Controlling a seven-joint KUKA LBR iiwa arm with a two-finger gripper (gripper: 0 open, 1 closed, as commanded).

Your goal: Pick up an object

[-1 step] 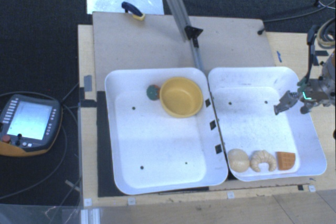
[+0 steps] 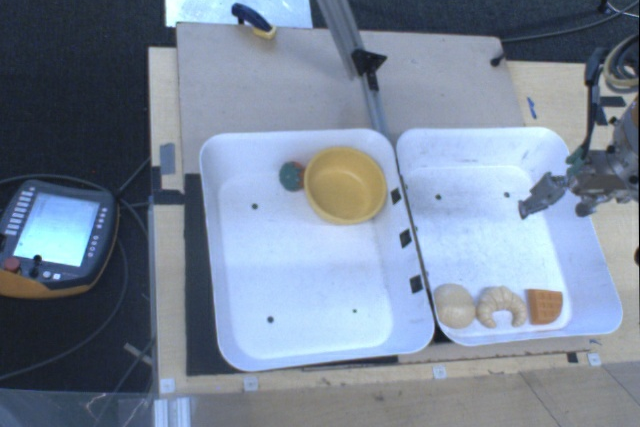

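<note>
Camera view: two white bins, seen from above.
Gripper (image 2: 535, 200): over right bin (image 2: 470, 155), fingers apart, holding nothing.
Right bin, front edge: ball (image 2: 454, 305), croissant (image 2: 502, 306), orange block (image 2: 544, 305).
Left bin (image 2: 300, 315): yellow bowl (image 2: 345, 184), green ball (image 2: 291, 176) touching it.

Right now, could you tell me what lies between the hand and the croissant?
In the camera view, only bare white bin floor lies between the hand and the croissant.

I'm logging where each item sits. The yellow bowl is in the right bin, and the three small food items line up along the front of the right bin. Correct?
Not quite: the camera view shows the yellow bowl in the left bin. The three small food items do line up along the front of the right bin.
</note>
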